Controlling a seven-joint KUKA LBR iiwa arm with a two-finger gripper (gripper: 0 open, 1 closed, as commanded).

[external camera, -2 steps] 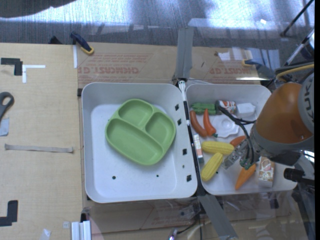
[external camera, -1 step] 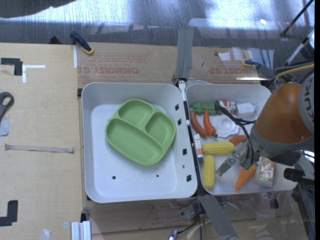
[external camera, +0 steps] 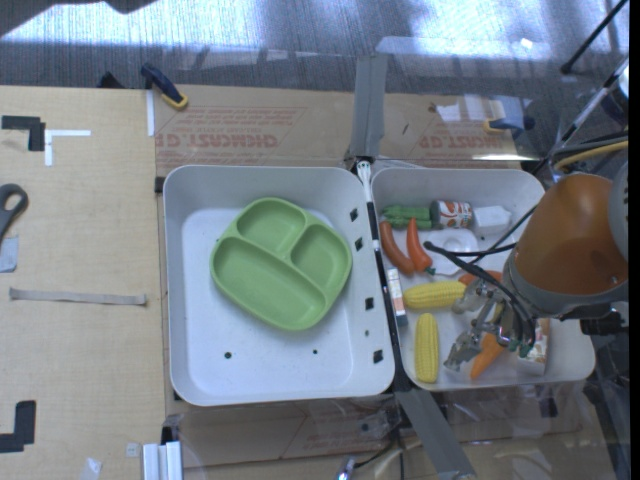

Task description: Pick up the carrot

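In the front right corner of the right shallow white plastic bin [external camera: 560,373], the metal two-finger gripper [external camera: 478,345] hangs low under the arm's smooth rounded orange band [external camera: 572,236], fingers set either side of a small tapered orange carrot [external camera: 486,358]; carrot sits between the fingertips, so closed on it, resting at or near the bin floor, can't tell which. Black cables [external camera: 470,258] loop over the wrist. Just left, two bumpy yellow corn cobs: one upright [external camera: 426,346], one lying crosswise [external camera: 434,294]. Further back, two glossy curved orange-red peppers [external camera: 405,248], a green vegetable [external camera: 408,215], a small labelled jar on its side [external camera: 453,213], a white block [external camera: 492,217]. Left bin [external camera: 190,368] holds a matte light green three-compartment plate [external camera: 281,262], tilted askew. Bins touch along the middle edge. Cardboard [external camera: 250,133] behind, pale wood bench [external camera: 75,268] to the left.
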